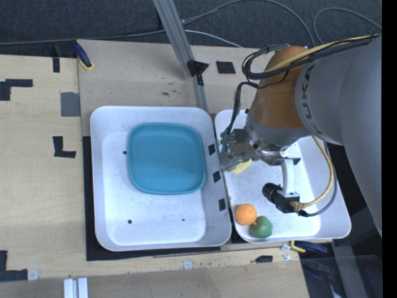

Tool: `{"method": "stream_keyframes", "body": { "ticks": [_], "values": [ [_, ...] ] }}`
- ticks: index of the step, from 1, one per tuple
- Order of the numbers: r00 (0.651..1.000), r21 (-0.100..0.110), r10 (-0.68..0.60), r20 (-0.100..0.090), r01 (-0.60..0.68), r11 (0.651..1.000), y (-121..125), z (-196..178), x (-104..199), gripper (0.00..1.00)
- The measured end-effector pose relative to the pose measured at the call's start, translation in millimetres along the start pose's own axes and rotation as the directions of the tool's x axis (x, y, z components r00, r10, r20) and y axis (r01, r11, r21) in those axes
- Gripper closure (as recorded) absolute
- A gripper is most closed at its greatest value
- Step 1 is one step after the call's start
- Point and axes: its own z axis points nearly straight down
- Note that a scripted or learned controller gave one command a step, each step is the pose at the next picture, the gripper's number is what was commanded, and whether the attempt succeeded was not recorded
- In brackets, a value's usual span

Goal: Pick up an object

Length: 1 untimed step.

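The gripper [234,157] is lowered at the left edge of the right bin [322,228], over a yellow object [242,165] (grip state cannot be told). A lift appears next; confirmation of hold is required.

The bulky, rounded grey robot arm [347,73] carries a glossy orange band [279,98] above the wrist, with dark lettering on the grey shell beside it. Thin black and yellow cables [325,185] loop around it. The wrist ends in dark metal hardware.
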Motion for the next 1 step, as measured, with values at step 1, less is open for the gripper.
{"method": "stream_keyframes", "body": {
  "ticks": [1],
  "values": [
    [1.000, -0.001, -0.001, 0.000, 0.001, 1.000, -7.5, -12.7, 58.9, 1.00]
  ]
}}
